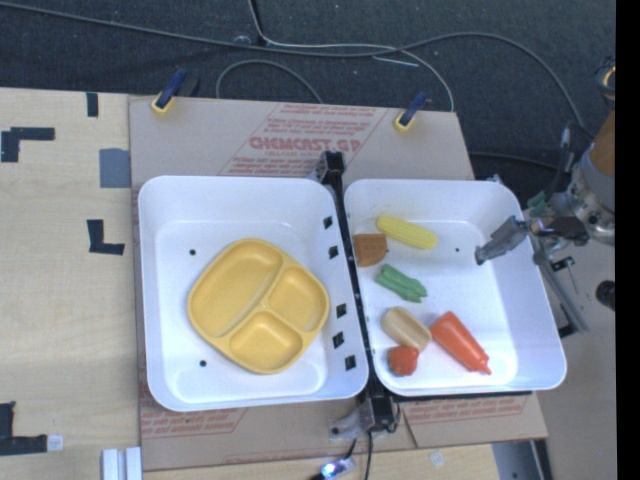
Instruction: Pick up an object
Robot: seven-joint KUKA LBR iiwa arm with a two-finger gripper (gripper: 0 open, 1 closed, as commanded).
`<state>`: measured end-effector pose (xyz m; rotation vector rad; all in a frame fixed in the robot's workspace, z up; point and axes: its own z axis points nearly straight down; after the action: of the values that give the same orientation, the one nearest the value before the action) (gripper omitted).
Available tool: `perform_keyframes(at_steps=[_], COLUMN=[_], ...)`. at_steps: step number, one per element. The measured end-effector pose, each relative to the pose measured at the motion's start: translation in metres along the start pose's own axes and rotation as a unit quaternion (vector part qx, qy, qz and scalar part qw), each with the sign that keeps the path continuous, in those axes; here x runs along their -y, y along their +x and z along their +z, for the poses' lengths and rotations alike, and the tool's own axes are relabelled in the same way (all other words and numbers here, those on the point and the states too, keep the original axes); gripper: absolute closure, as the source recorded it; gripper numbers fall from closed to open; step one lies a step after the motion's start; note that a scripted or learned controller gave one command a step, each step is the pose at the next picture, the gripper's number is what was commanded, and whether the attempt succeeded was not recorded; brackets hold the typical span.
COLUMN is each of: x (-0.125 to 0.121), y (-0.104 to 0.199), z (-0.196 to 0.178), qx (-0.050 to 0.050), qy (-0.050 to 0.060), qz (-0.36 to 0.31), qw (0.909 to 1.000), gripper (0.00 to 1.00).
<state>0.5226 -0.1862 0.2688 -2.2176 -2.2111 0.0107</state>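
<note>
Light wooden bench (60, 298) bears brown cardboard sheet (300, 138) held by two blue-yellow clamps (168, 91); two shallow white plastic bins (160, 298) sit on it.

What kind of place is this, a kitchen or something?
Probably a robot lab bench, not a kitchen: two white bins clamped onto cardboard, toy food like a corn cob and carrot, and loose cables behind.

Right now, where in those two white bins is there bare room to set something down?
Bare floor lies in the right bin between the corn and the gripper, and around the yellow tray at the left bin's corners. Crowded: the right bin's left side.
</note>
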Motion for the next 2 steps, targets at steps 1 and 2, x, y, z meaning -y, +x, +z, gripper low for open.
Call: perform_keyframes(at_steps=[1,2], x=[-0.002,0.003], y=[0.0,0.006], z=[-0.006,0.057], qx=[0.001,0.0], qy=[-0.005,-0.002], qz=[-0.002,-0.002], qw=[1.0,1.0], gripper=[0.0,0.0])
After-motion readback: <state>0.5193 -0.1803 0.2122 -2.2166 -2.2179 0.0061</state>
